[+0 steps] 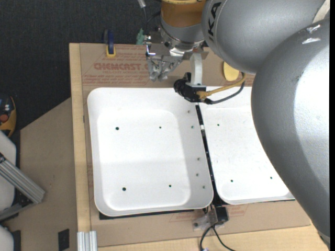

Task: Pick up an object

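Observation:
My gripper hangs at the back of the bench, over the brown board just beyond the far rim of the left bin. It sits under the orange band of the wrist, and I see nothing in it. The left bin shows its white floor with a few small dark dots. The right bin lies beside it, and the grey arm covers much of its right side.
A blue clamp stands on the board's back left edge. A pale yellow patch shows behind the right bin. An aluminium rail lies off the bench at the lower left. A small black clip sits at the front between the bins.

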Controlling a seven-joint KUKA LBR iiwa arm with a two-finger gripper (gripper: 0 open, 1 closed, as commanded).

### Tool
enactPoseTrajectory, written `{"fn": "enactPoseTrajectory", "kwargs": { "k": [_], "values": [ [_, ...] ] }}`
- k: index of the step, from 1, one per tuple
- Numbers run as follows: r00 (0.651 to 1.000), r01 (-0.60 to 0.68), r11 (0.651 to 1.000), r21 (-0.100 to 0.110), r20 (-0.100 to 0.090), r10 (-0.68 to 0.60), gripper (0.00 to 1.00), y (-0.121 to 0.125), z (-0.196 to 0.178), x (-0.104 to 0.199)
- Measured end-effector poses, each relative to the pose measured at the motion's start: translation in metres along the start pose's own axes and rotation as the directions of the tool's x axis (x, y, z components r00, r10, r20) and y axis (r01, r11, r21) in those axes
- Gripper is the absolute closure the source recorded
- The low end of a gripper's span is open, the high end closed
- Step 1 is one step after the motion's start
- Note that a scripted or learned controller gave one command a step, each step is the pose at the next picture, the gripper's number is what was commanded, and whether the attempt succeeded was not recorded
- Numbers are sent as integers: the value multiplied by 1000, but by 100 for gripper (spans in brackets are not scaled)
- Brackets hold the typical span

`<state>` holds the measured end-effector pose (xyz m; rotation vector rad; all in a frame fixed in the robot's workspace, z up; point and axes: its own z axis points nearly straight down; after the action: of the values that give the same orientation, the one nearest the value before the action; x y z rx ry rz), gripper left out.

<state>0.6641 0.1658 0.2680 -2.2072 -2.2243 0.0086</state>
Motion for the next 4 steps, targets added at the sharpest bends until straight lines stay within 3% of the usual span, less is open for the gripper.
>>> {"fn": "enactPoseTrajectory", "kwargs": {
  "k": [1,2,3,4],
  "values": [
    [1000,-11,1000,-17,2,11,100,3,-53,-42],
    [1000,-4,1000,-2,1,4,100,1,4,6],
    [1000,-11,1000,-17,2,12,100,3,-54,-39],
    [1000,-14,1000,-15,4,14,100,1,-94,-99]
  ]
}}
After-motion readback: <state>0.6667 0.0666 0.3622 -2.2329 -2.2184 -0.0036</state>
